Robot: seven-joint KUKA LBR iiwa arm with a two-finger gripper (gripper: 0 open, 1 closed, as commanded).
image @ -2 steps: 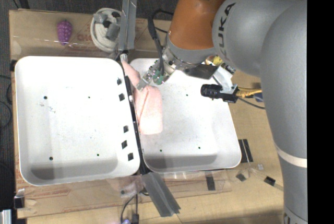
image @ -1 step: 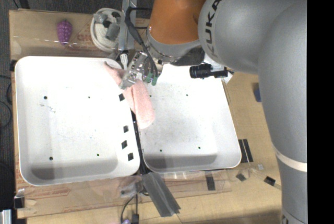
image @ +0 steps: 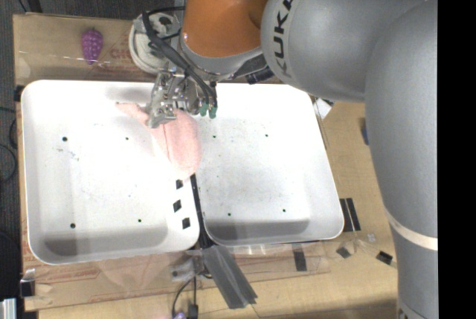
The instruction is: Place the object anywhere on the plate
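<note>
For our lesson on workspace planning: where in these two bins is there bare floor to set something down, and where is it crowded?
Bare floor: most of the left bin, below and left of the pink object, and the right bin below the arm. Crowded: the top of the shared rim, where the claw hangs over the pink object.

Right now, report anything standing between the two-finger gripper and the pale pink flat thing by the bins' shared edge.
Nothing visible does: the gripper hangs directly over the upper end of the pale pink flat thing.
</note>
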